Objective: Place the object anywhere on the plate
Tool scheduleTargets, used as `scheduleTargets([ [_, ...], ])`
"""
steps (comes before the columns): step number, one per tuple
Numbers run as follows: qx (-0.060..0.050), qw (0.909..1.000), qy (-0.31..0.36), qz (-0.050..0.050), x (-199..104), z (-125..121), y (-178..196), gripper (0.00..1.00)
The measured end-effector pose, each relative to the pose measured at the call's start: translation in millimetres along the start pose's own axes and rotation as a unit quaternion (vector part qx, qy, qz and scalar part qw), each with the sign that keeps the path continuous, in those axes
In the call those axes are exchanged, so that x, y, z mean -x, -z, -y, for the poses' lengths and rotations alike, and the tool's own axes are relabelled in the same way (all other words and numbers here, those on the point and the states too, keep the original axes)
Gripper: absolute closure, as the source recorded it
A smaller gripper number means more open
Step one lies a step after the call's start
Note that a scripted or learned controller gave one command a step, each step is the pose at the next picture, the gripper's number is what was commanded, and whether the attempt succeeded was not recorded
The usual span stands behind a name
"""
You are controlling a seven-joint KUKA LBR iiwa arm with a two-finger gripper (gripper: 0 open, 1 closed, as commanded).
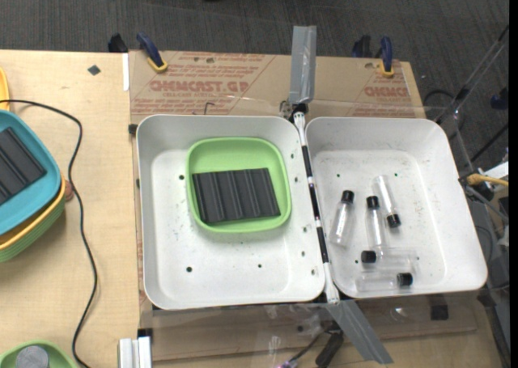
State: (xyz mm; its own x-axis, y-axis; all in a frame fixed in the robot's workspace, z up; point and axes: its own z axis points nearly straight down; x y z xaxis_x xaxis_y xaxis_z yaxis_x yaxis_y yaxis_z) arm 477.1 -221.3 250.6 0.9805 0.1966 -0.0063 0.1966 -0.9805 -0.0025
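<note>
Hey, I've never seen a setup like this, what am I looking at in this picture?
This is one camera fixed above a workbench, looking down at a slant. Two shallow white bins sit side by side on brown cardboard. The left bin holds a green plate with a dark ribbed mat lying on it. The right bin holds several clear plastic vials with black caps, lying loose. A robot arm is meant to pick up one object and set it on the plate. Off to the left are stacked coloured trays and a black cable.
</note>
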Motion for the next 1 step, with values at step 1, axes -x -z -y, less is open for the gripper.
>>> scheduleTargets([
  [1, 0.001, 1.0, 0.004, -0.001, 0.0, -0.8, 87.1, 0.0],
])
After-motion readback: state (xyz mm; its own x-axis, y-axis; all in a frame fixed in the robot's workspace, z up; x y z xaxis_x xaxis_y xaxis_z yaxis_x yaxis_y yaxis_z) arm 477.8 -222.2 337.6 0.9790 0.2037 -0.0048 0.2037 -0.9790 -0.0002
